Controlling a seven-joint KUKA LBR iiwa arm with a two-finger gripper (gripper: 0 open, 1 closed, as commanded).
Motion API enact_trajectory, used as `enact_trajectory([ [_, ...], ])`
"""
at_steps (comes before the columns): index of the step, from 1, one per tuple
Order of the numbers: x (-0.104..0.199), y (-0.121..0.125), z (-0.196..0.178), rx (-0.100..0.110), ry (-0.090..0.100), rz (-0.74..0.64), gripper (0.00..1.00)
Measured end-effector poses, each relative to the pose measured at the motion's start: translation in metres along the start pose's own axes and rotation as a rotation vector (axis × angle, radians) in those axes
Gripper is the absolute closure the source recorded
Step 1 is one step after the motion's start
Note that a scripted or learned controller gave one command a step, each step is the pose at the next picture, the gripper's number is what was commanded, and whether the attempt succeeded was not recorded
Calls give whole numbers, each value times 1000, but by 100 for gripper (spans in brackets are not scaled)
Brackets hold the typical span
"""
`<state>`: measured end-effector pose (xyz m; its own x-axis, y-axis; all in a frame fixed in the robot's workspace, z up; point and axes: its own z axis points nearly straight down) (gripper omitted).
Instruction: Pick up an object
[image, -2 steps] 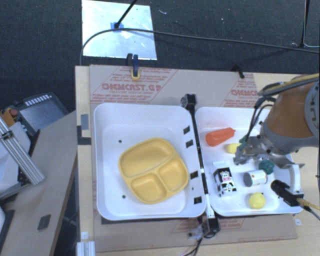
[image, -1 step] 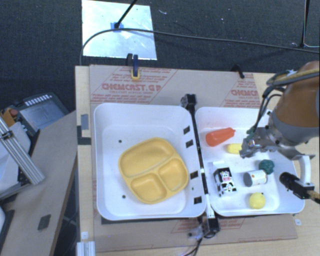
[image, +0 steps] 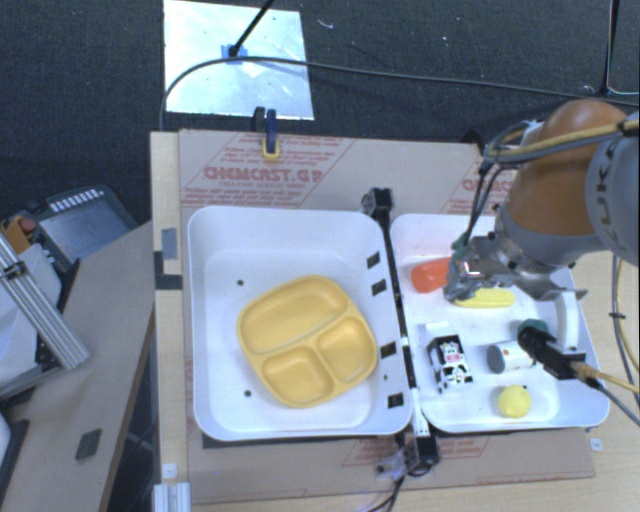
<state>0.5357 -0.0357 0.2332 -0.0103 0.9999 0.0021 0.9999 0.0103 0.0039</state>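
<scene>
I am reaching over the right-hand white bin (image: 590, 400) on the worktop (image: 330, 165), with my end effector (image: 468, 285) hanging low above its far half. How far it is open I cannot tell from this slant, and I am seeing nothing held in it.

The large yellow divided tray (image: 305, 340) is lying well off to the camera's left of my end effector, alone in the other white bin (image: 215, 300), past the rim between the two; I judge it too broad and too far to be my object.

The nearest candidate is the yellow corn cob (image: 493, 297), lying just beside my end effector on its camera-right, perhaps touching it. Its long axis is running across the bin, roughly left to right in the view, so I am judging that a grasp should close across that axis.

The orange piece (image: 431, 274) is sitting just on the opposite side. Nearer the camera, further from me, are lying the small cow figure (image: 451, 362), the white cylinder (image: 508, 356) and the yellow ball (image: 515, 401).
</scene>
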Motion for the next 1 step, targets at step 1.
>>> enact_trajectory([
  [1,49,23,12,1,-1,1,100],
])
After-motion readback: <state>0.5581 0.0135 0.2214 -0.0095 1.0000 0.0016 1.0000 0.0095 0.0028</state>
